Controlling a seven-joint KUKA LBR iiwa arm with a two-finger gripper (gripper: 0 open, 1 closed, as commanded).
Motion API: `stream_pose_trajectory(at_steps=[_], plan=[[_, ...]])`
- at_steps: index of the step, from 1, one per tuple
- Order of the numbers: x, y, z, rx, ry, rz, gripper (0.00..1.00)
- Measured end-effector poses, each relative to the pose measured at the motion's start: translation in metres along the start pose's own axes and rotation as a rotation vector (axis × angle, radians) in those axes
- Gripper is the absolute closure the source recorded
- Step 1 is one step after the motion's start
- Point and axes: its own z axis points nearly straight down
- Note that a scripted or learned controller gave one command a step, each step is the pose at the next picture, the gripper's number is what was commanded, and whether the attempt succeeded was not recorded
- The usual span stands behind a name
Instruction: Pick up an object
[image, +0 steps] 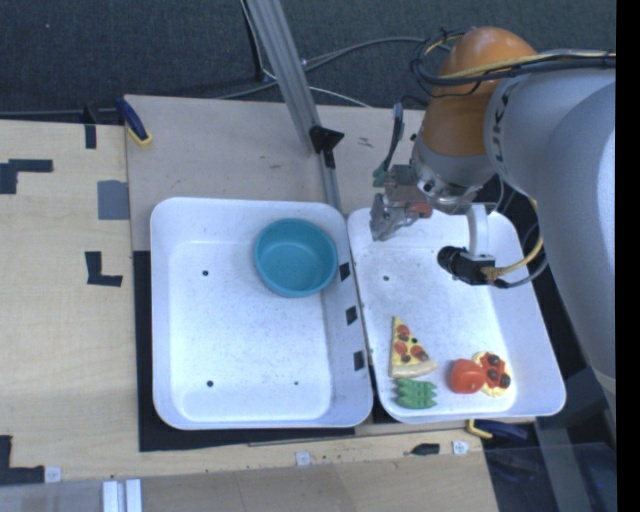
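My gripper (388, 224) hangs over the far left corner of the right bin (440, 300), near the divider between the bins. Nothing shows between its fingers. A toy pizza slice (407, 348) lies near the front of the right bin, with a small green toy (416, 394) just in front of it. To their right sits a red tomato-like toy (466, 375) touching a yellow piece with dark spots (493, 371). A blue bowl (295, 257) stands upright at the far right of the left bin (220, 330).
A slanted metal pole (295, 90) runs from the top of the view down to the bins' divider, just left of the gripper. A black cable fitting (465, 264) hangs beside the wrist over the right bin. The grey arm covers the view's upper right.
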Motion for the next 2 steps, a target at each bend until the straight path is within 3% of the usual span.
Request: stream_pose_trajectory(at_steps=[1,2], plan=[[0.055,-0.005,-0.015,-0.001,0.001,-0.002,1.0],[0.102,-0.014,-0.006,0.0,0.0,0.0,1.0]])
